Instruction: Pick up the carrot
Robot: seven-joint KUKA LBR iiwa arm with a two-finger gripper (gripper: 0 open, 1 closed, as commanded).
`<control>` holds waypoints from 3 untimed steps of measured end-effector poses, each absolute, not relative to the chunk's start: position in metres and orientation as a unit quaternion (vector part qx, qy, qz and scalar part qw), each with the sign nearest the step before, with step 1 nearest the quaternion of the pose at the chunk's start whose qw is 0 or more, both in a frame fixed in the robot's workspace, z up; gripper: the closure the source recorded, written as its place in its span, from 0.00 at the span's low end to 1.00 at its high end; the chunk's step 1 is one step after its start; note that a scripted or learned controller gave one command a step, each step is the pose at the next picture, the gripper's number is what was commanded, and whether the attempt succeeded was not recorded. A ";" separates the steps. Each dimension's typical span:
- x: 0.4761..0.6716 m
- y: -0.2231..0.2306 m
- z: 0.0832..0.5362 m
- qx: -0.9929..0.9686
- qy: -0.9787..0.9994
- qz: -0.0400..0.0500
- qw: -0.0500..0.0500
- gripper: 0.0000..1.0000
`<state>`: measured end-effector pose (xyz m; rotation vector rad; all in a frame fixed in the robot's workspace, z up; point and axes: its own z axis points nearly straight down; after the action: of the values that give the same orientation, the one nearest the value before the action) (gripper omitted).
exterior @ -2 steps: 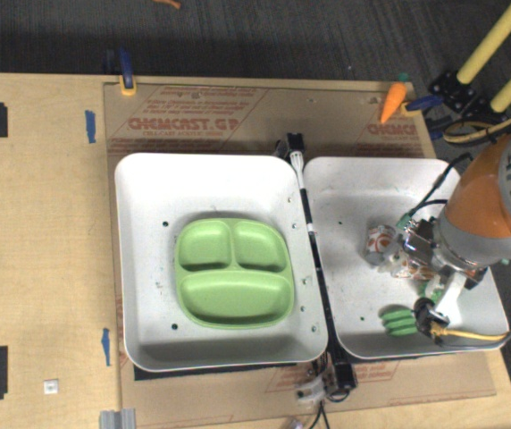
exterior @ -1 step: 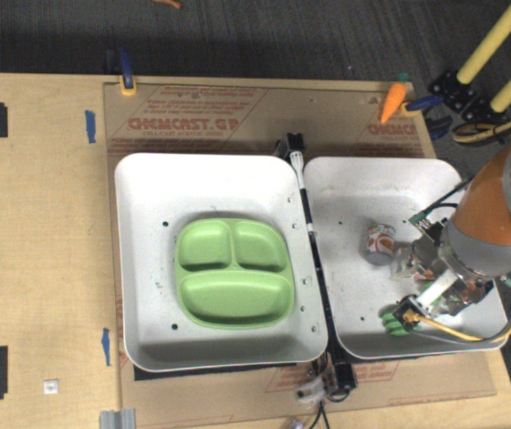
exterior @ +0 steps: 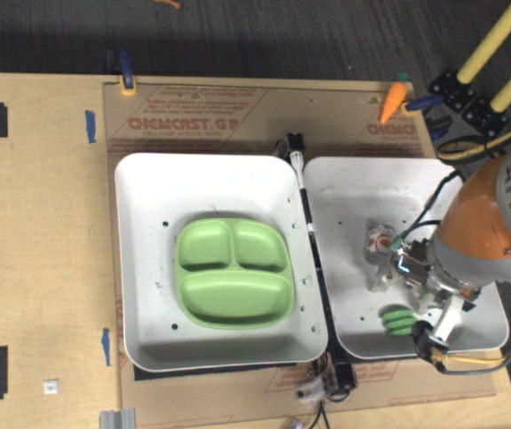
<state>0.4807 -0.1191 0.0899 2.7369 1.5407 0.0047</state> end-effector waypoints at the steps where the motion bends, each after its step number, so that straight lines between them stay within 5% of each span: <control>1: 0.479 -0.048 0.184 0.914 0.405 0.000 -0.001 0.00; 2: 0.479 -0.048 0.184 0.787 0.617 -0.001 -0.001 0.00; 3: 0.480 -0.048 0.195 0.787 0.616 0.000 -0.001 1.00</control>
<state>0.4800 -0.0482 0.1946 2.4748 1.9378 0.0007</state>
